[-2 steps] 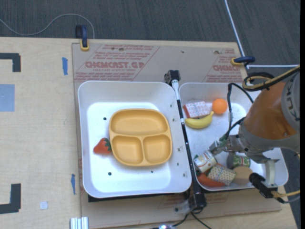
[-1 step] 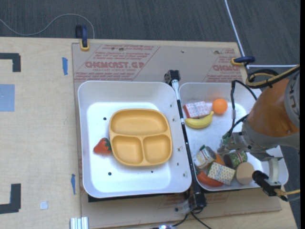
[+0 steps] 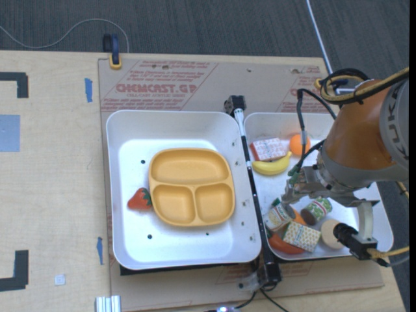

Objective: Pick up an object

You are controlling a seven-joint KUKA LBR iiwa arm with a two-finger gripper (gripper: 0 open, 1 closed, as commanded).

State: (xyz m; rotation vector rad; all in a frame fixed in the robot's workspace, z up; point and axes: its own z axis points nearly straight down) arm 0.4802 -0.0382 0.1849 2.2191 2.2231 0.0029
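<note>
At the lower right of the frame, nearest to the camera, the right bin holds a crowded heap of small things: a checkered packet, an orange-red piece under it, a small carton and a green-labelled can. A cream roll lies at the bin's lower right corner, beside a black part of the arm.

The gripper hangs low over this heap, just above and between the small carton and the can. Whether its claw is spread or pressed together, I cannot tell; the wrist and cables cover it, and nothing is seen pinched in it. I judge that the carton, directly below and slightly to the left, is the most likely thing to take. Its long axis seems to run diagonally, from lower left to upper right, but it is small and partly hidden.

The neighbours are the difficulty. The can touches or nearly touches the carton's right side, and the packet lies just below, so the claw has little free room.

Further up in the same bin lie a banana, a red-white packet and an orange ball, apart from the heap.

In the left bin rests a yellow divided plate, with a strawberry touching its left edge.
</note>
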